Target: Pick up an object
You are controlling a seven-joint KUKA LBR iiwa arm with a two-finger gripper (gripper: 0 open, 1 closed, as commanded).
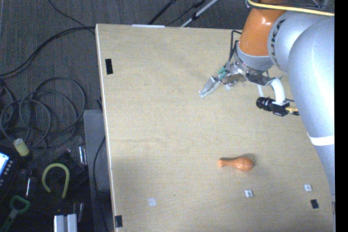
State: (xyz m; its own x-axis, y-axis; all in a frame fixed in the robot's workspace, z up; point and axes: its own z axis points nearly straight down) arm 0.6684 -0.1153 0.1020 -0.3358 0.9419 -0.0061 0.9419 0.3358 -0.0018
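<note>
1. So, the arm point(296, 62) comes in from the right with its pincer point(209, 88) up over the bare upper middle of the surface point(152, 117). The fingers look drawn close together at the tip, narrow gap at most, and nothing sits between them.
2. The one thing to grab is the orange object point(237, 163), lying flat lower down, well apart from the pincer and nearer the front edge.
3. What could go wrong: the pincer is nowhere near the object, so if it closes where it is now it gets nothing but air.
4. Shape is a problem too. The object has a rounded bulb at its right end tapering to a thin neck on the left, sort of like a small gourd or a pear on its side. Fingers landing on the bulb could squirt it out sideways, and it would probably roll.
5. It looks smooth and slightly glossy, so not much friction to count on.
6. The surface is pale, matte, wood-coloured board, flat and hard, with a few small black and white markers near the edges. Coming down too low would mean the fingers hitting board.
7. The arm itself is grey metal with a shiny orange band.
</note>
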